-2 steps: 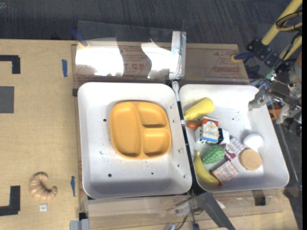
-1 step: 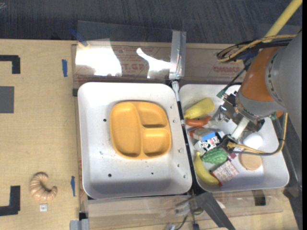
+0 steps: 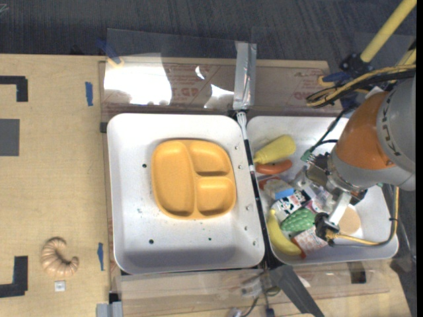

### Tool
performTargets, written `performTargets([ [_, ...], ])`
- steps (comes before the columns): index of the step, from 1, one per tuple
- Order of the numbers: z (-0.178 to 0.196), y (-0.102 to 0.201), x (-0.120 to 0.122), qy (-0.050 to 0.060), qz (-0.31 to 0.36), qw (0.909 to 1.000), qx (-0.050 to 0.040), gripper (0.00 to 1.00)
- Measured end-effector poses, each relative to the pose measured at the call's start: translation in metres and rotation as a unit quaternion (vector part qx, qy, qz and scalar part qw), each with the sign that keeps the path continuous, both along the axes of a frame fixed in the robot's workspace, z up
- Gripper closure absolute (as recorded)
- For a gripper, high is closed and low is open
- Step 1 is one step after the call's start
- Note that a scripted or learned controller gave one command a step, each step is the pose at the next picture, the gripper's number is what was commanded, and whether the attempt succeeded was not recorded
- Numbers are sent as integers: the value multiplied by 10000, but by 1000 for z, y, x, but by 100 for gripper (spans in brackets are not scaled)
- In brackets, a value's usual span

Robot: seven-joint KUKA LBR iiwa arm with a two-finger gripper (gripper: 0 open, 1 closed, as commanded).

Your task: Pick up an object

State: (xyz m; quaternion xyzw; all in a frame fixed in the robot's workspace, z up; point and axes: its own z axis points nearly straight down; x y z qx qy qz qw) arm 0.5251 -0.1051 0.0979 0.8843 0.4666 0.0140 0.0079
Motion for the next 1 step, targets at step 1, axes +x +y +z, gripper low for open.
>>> performTargets([
  [1, 1, 2, -15, -19, 1682, 9857, -86, 0],
])
